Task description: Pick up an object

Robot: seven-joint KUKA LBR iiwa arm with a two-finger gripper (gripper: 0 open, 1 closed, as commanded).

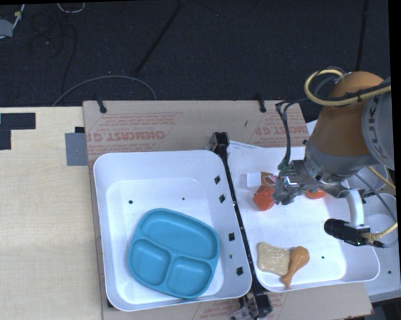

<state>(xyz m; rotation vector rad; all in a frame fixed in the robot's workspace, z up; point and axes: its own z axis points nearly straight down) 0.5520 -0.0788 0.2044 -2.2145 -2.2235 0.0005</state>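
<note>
So the pincer (283,191) sits low in the right white bin (364,268), with the small round red-orange toy (262,200) touching its left side. Can't tell its state.

Dark carpeted floor (182,37) with loose black cables (101,84) behind a pale wooden bench (38,229) topped by cardboard sheet (172,127).

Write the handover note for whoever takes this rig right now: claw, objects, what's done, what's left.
Claw: down in the right bin, beside the red tomato-like object; whether it is open or shut cannot be told, and nothing visibly sits in it.
Objects: an orange piece partly hidden behind the wrist; a toy bread slice and toy drumstick touching near the front of the right bin; a blue divided plate in the left bin.
Done: no object lifted.
Left: grasp one and raise it.
</note>
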